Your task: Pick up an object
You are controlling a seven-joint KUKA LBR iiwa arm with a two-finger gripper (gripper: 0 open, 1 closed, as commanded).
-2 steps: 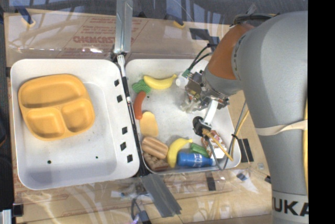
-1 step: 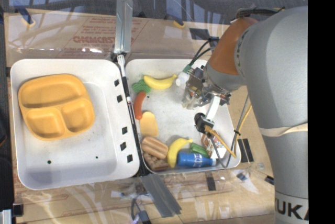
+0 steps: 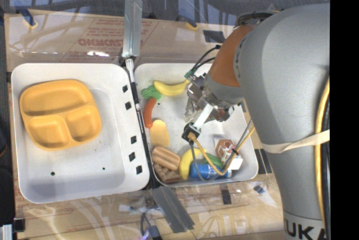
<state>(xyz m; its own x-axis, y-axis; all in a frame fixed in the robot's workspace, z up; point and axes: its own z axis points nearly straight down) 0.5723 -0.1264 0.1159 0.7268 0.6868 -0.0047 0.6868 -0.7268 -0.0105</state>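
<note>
The right bin [image 3: 168,72] holds several toy foods: a yellow banana [image 3: 170,87], an orange carrot with a green top [image 3: 148,109], a pale yellow piece [image 3: 160,133], a hot dog bun [image 3: 165,158], a yellow-and-blue item [image 3: 199,169] and a small red-and-white box [image 3: 226,150]. My gripper [image 3: 193,115] hangs over the middle of this bin, right of the carrot and below the banana. The wrist hides its fingers, and I see nothing held between them.
The left bin [image 3: 109,163] holds a yellow divided tray [image 3: 59,112] in its upper left part. A metal divider [image 3: 132,26] stands between the bins at the back. The arm's large grey body covers the right bin's right side.
</note>
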